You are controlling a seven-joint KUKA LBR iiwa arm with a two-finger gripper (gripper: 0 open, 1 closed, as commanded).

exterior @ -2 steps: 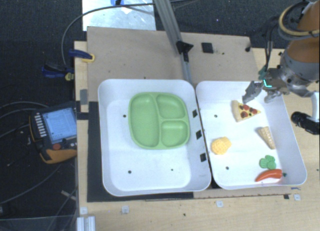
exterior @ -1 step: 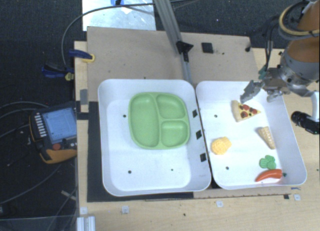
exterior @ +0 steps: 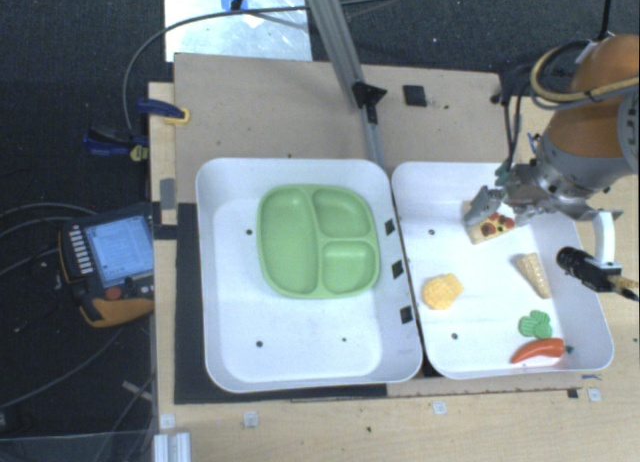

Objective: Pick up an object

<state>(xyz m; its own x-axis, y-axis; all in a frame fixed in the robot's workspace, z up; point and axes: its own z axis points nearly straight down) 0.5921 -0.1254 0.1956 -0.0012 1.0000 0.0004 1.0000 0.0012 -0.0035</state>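
Observation:
My gripper [exterior: 485,208] hangs over the upper middle of the right bin [exterior: 600,350], reaching in from the right. Directly under its tip is a small pizza-slice toy [exterior: 493,229], yellow with red spots, touching or nearly touching the gripper. Whether the toy is held is unclear. A yellow lumpy toy [exterior: 441,291] lies at the bin's left side. A beige cone [exterior: 534,273] lies to the right of the middle. A green broccoli-like piece [exterior: 535,325] and a red-orange sausage [exterior: 538,351] sit near the front right corner.
The left bin [exterior: 225,350] holds a green divided plate [exterior: 318,240]. A grey pole [exterior: 335,30] slants across the back of the bench. A black part with a white bracket [exterior: 590,260] juts over the right bin's right side. A handheld pendant [exterior: 108,255] lies off the bench at left.

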